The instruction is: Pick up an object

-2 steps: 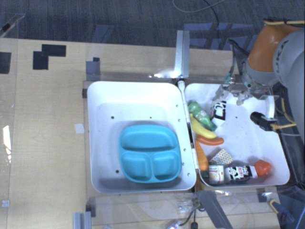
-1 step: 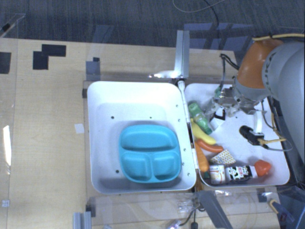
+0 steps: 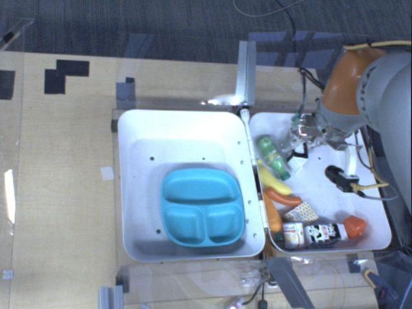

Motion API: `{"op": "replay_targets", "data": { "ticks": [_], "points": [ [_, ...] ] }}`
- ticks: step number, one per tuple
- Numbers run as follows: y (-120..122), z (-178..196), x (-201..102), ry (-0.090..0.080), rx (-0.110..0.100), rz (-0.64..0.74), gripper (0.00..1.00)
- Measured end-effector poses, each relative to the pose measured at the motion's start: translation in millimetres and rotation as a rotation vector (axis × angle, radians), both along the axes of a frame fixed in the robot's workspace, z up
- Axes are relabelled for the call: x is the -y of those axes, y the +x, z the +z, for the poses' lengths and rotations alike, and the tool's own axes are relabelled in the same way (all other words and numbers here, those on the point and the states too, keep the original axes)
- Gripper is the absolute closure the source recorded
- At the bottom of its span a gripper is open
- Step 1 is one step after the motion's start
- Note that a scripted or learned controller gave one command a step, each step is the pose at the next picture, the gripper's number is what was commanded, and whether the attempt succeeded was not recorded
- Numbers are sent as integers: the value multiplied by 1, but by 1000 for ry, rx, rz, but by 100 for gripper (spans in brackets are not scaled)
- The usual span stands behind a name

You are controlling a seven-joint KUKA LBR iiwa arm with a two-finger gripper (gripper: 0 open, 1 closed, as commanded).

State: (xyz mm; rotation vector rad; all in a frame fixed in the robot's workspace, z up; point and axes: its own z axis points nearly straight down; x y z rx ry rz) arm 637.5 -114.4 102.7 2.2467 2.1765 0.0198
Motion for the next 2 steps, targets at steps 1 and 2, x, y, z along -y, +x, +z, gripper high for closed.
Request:
{"op": "replay_targets", "data": {
  "ticks": [1,2],
  "points": [
    [2,12,-1,0,5,4,100],
    [-1,84,-37,-2,-11,196,100]
  ]
}}
